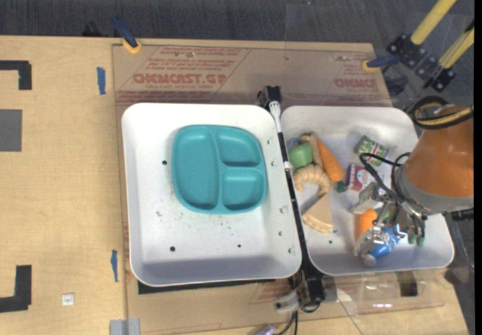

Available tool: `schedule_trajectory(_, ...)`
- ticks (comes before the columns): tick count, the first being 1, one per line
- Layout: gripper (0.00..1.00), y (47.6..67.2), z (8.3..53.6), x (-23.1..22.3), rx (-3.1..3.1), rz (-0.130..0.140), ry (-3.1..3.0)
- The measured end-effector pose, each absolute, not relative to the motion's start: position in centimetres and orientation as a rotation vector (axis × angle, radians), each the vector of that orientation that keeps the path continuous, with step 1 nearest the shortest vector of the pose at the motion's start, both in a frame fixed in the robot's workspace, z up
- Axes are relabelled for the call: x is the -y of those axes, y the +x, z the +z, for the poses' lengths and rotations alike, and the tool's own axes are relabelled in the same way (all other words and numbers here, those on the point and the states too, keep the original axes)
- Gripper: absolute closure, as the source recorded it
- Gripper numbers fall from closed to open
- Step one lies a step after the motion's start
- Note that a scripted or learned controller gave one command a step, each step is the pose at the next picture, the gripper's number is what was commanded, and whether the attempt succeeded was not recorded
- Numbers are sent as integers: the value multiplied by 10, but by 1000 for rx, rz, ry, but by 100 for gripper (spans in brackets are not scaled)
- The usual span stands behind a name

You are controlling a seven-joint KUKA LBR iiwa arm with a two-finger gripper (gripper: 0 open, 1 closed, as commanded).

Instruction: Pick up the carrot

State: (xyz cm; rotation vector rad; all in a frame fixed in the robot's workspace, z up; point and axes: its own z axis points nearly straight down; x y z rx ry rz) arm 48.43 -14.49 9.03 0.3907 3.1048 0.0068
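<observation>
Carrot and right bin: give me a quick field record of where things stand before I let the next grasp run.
carrot: lying in the right bin, upper left part, tilted, untouched
neighbours: green item just to its left, croissant below it
gripper: low over the right bin's lower right, among small items, apart from the carrot
near gripper: blue item
left bin: holds a teal divided plate
task state: carrot not yet picked up
</observation>
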Motion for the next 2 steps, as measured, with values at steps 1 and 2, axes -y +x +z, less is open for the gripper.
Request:
schedule_trajectory(1, 0, 486, 91, 116, -3119, -9, -131)
schedule_trajectory(2, 100, 490, 104, 115, -3107, -11, -134)
